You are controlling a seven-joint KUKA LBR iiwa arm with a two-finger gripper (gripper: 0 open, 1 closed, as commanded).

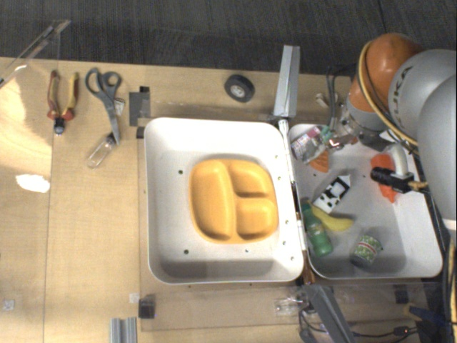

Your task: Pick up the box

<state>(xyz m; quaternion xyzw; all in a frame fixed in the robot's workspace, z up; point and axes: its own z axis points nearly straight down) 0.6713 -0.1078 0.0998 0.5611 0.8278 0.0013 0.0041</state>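
Tabletop (86,213): carries two white bins.
Box (333,191): flat in right bin (421,252), among clutter.
Tool (334,140): near bin's far corner; finger state cannot be told.

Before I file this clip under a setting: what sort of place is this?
Most likely a robotics lab workbench: two white bins fixed to a wooden bench, hand tools like scissors and pliers beside them, and the grey-and-orange arm reaching in.

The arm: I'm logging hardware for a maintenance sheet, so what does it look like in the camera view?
The arm has bulky, rounded light-grey housings with a glossy orange band above the wrist. Yellow and dark cables loop along its side. The wrist narrows toward the pincer, a small dark-and-metal assembly too cluttered to make out in detail.
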